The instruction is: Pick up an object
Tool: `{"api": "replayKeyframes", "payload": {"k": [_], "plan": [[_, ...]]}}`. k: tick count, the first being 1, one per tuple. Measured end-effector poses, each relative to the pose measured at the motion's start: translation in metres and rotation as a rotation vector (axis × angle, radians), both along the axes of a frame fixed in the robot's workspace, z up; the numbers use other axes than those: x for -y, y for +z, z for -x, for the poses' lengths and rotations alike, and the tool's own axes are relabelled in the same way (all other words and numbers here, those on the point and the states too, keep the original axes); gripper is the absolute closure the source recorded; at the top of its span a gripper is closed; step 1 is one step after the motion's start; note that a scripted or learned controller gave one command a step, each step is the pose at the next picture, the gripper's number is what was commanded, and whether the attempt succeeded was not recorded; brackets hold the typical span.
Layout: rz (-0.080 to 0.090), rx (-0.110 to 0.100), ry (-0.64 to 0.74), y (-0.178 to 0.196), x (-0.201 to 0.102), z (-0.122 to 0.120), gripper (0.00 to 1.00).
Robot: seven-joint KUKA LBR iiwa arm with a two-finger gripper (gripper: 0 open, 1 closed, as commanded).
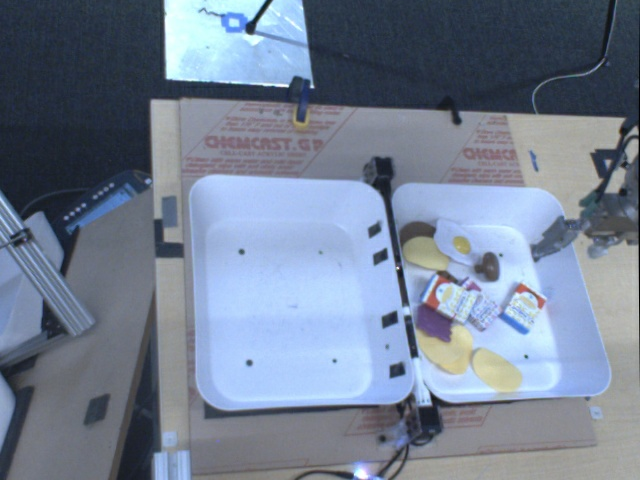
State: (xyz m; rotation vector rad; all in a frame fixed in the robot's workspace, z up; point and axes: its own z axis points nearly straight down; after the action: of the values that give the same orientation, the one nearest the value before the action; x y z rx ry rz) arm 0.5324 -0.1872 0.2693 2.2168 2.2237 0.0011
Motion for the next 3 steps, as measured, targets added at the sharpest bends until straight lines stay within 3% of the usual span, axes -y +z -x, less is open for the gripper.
{"api": "replayKeyframes", "payload": {"k": [1, 2, 3], "plan": [[-0.002, -0.003, -0.001, -0.042, -0.012, 0.016, 0.0], [-0.002, -0.004, 0.005, -0.128, -0.037, -0.036, 0.0], [0.001, 0.014, 0.006, -0.183, -0.064, -0.129, 0.0]]}}
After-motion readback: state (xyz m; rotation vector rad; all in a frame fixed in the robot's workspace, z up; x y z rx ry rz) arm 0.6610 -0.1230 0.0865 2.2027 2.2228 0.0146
